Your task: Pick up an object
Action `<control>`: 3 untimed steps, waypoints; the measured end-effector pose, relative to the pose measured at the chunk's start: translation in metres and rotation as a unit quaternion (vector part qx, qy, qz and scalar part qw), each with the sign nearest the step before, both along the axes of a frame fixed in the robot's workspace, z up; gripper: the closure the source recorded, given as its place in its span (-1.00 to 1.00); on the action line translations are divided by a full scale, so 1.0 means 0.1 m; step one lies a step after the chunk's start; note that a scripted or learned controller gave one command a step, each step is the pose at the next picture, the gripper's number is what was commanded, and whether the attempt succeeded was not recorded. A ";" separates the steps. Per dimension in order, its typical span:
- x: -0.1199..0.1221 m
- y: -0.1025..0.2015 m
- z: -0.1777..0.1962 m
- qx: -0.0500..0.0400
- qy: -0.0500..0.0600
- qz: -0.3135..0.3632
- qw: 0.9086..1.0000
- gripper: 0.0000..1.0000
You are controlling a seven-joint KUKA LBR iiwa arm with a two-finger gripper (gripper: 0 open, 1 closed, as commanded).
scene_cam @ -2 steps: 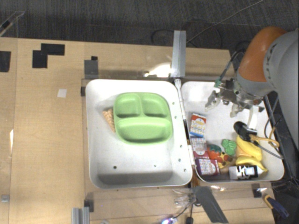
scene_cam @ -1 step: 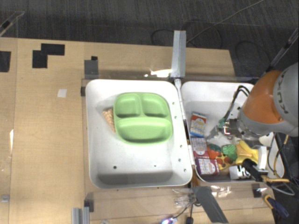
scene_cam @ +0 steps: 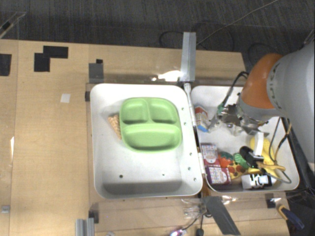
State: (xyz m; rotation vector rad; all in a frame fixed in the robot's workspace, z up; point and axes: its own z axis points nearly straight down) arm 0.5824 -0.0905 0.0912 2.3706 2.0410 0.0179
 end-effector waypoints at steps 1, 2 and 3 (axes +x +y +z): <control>0.81 -0.24 -0.03 0.000 0.003 0.046 0.999 -1.00; 0.10 -0.18 0.00 0.000 0.002 0.053 0.999 -1.00; 0.69 -0.36 -0.02 -0.001 0.003 0.088 0.996 -1.00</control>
